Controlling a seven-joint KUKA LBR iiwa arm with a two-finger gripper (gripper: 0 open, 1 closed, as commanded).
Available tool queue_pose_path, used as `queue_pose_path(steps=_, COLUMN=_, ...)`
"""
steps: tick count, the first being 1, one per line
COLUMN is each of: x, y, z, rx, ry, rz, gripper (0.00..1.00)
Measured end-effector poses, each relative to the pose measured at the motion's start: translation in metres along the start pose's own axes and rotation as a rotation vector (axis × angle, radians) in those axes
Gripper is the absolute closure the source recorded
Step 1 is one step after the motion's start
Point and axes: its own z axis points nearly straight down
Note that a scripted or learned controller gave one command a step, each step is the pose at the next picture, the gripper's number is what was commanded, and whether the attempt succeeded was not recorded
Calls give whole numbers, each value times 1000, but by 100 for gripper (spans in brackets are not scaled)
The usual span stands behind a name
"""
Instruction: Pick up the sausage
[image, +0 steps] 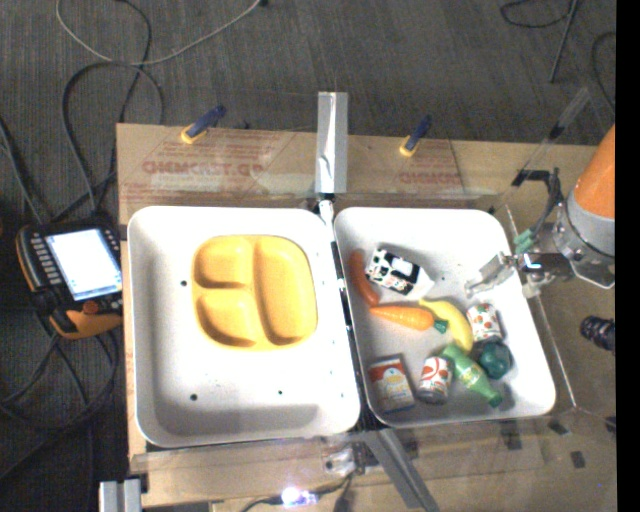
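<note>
over the right bin's (520, 390) far edge hovers the gripper (508, 262), fingers look spread; sausage (361, 279) lies well apart by the divider, so approach low, straddling it lengthwise.

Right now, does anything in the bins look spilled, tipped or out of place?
Nothing spilled or broken. The right bin is cluttered: the sausage lies against its left wall, partly tucked under the black-and-white toy, with the carrot just below. The yellow tray sits flat in the left bin.

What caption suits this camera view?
Gripper hovers over the right bin, away from the sausage at its left wall; yellow tray in the left bin.
</note>
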Motion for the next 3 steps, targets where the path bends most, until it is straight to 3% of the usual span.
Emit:
queue_pose_path(steps=1, x=91, y=-10, z=83, rx=4, ry=0, rz=303, gripper=0)
queue_pose_path(steps=2, x=106, y=24, z=66, rx=2, ry=-3, rz=564, gripper=0)
queue_pose_path(steps=3, x=88, y=4, z=154, rx=-2, ry=1, rz=632, gripper=0)
